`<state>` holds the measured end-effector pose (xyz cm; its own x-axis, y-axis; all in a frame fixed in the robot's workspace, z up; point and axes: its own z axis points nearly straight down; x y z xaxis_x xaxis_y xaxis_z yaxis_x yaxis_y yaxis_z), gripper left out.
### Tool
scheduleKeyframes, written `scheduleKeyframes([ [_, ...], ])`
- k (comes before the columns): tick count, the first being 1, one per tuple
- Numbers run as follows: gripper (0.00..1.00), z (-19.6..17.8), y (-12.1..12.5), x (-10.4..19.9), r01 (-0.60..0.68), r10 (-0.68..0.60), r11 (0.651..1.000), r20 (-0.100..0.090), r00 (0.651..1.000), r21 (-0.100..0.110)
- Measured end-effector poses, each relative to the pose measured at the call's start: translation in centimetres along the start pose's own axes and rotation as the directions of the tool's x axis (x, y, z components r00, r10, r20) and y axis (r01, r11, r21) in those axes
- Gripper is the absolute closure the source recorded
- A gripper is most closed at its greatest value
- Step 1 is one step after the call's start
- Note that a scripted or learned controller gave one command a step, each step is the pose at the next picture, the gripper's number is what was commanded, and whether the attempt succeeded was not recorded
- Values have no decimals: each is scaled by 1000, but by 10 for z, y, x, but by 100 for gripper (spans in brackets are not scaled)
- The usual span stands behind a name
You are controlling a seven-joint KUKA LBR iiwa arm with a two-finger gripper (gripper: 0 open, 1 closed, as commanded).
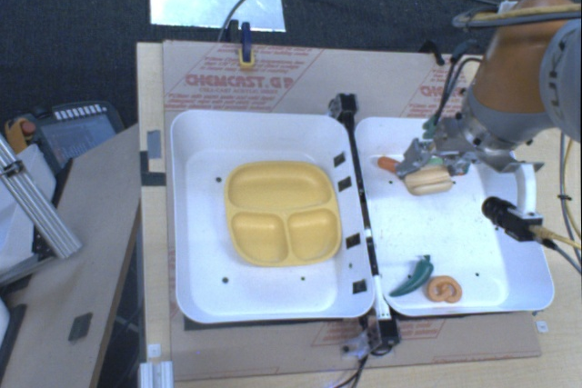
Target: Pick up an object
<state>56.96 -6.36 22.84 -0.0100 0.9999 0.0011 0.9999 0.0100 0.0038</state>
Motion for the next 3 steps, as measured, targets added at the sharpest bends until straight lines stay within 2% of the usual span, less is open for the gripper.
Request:
scheduleKeyframes([
  [1,100,7,-8,55,0,0,1000,-1,1000,3],
  [3,100,-8,-1,166,-1,1,1000,-1,1000,2],
])
